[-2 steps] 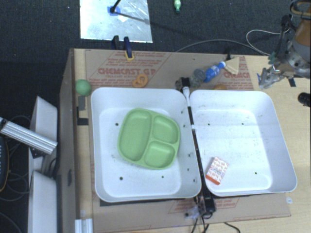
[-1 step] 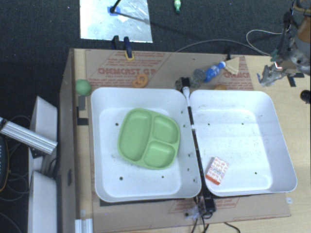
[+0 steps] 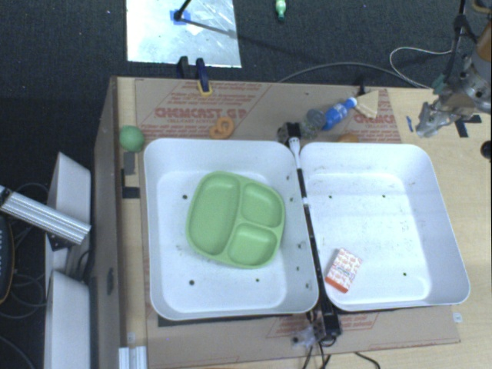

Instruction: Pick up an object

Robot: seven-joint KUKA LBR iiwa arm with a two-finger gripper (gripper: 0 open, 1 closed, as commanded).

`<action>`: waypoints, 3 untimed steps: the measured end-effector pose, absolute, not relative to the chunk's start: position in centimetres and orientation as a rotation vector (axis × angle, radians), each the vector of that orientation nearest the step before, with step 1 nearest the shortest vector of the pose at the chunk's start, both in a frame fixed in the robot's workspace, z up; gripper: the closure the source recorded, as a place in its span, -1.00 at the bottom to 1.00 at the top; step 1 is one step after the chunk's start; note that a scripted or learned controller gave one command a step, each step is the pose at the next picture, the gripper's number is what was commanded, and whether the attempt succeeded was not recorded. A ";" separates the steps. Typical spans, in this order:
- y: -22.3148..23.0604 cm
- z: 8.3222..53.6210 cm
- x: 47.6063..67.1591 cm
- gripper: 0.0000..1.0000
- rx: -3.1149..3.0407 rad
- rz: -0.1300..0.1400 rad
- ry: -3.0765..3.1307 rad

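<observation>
A small orange-and-white packet (image 3: 343, 270) lies flat near the front left of the right bin (image 3: 438, 206). A green divided plate (image 3: 235, 219) rests in the middle of the left bin (image 3: 165, 206). My gripper (image 3: 435, 118) hangs at the upper right, beyond the right bin's back right corner. It is well away from both the packet and the plate, and I see nothing in it.
Behind the bins on the cardboard lie a green ball (image 3: 131, 137), an orange ring-shaped piece (image 3: 221, 127), a blue bottle (image 3: 336, 114) and a pale wedge (image 3: 370, 103). A shiny sheet (image 3: 183, 21) and a small green bottle (image 3: 280, 6) lie on the dark floor beyond.
</observation>
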State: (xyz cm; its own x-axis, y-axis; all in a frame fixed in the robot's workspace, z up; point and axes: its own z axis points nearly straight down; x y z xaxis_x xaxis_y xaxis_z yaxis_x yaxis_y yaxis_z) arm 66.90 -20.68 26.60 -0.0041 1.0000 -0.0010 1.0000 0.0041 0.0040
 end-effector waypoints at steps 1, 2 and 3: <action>-20.6 24.4 66.9 1.00 2.215 0.001 2.223; -20.6 25.6 67.0 1.00 2.209 0.004 2.223; -20.6 24.6 66.9 1.00 2.213 0.001 2.225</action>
State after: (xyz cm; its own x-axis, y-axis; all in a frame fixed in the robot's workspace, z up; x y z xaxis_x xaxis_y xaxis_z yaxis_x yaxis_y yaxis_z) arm 66.91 -20.62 24.58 -0.0051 1.0000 -0.0020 1.0000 0.0051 0.0030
